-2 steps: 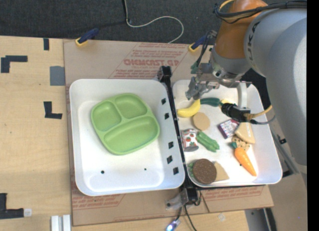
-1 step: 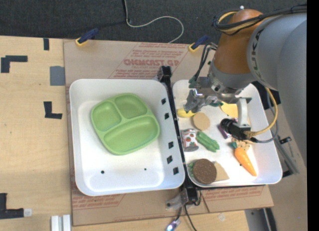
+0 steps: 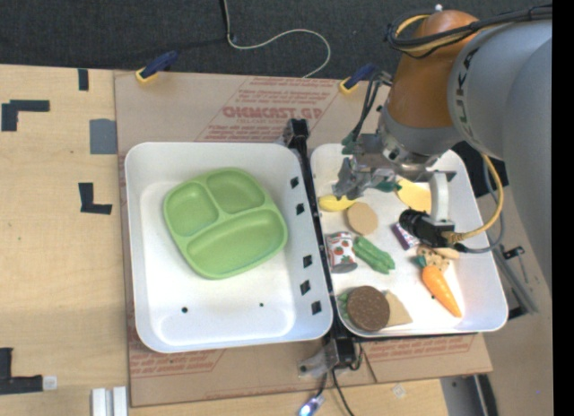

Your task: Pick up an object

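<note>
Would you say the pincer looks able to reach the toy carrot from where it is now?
Probably yes: the carrot lies uncovered in the right bin, and the pincer hangs over the same bin.

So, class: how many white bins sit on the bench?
2. The left bin holds a green divided plate; the right bin holds toy food under the gripper.

A robotics lab bench: a grey industrial arm (image 3: 484, 73) looms at upper right over two white bins (image 3: 143, 226) set on clamped cardboard (image 3: 260, 109), with black tape marks (image 3: 27, 114) at left and a loose cable (image 3: 269, 42) along the top.
</note>
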Robot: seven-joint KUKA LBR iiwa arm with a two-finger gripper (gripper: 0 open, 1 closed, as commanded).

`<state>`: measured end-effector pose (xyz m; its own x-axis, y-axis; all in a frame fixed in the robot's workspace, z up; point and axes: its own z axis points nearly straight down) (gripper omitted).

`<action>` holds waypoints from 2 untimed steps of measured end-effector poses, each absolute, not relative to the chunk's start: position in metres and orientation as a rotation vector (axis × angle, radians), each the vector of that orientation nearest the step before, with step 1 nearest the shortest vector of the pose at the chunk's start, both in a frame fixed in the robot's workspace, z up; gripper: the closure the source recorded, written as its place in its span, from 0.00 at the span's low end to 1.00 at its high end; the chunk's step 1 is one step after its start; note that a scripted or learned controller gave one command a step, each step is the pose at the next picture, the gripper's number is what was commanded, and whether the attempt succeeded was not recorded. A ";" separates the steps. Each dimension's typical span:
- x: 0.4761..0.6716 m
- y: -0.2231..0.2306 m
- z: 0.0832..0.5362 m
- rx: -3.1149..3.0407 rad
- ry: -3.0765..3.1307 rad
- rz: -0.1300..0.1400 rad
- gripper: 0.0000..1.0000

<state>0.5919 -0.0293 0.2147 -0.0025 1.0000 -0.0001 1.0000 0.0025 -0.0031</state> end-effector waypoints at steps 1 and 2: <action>0.592 -0.029 0.224 -2.215 -2.223 0.004 1.00; 0.592 -0.028 0.233 -2.213 -2.224 0.006 1.00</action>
<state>0.5919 -0.0283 0.2331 -0.0048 1.0000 0.0008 1.0000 0.0048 -0.0057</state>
